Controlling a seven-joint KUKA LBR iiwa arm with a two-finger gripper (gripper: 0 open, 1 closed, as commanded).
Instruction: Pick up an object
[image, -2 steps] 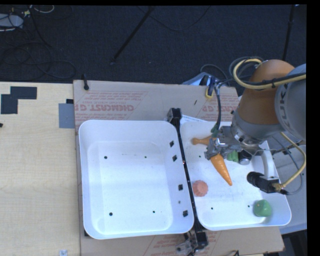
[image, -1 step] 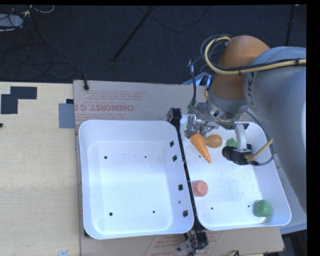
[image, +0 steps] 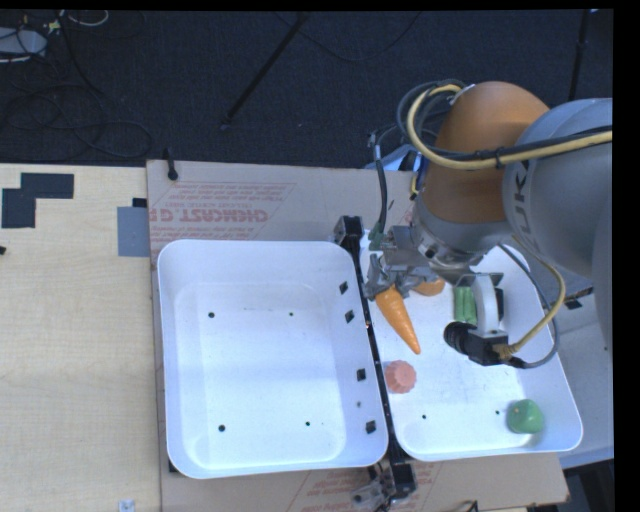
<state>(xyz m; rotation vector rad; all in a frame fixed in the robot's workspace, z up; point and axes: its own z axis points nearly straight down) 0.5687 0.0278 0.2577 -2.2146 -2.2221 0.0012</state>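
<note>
While my grey arm (image: 560, 190) is reaching in from the right over the right-hand bin (image: 555, 425), my gripper (image: 392, 285) is hanging at that bin's upper left corner, close against the dark divider (image: 365, 340) running between the two trays. An orange toy carrot (image: 398, 318) is sitting right at the fingertips, its thick end tucked up under them and its pointed tip slanting down and to the right across the white floor; I am appearing to pinch that thick end, though the wrist is hiding too much for me to tell whether the grip is truly closed on it. Just beside the carrot's top, a small orange piece (image: 430, 288) is peeking out from under my wrist. Below the carrot's tip, a round pink object (image: 401, 377) is lying near the divider. A green cylinder-shaped item (image: 465, 303) is resting to the right of the carrot, next to a white-and-black fitting (image: 485, 325) on my cabling. A green ball (image: 524, 416) is sitting well apart, near the bin's lower right corner. The left-hand bin (image: 170, 300) is lying alongside on a cardboard sheet (image: 250, 205).
</note>
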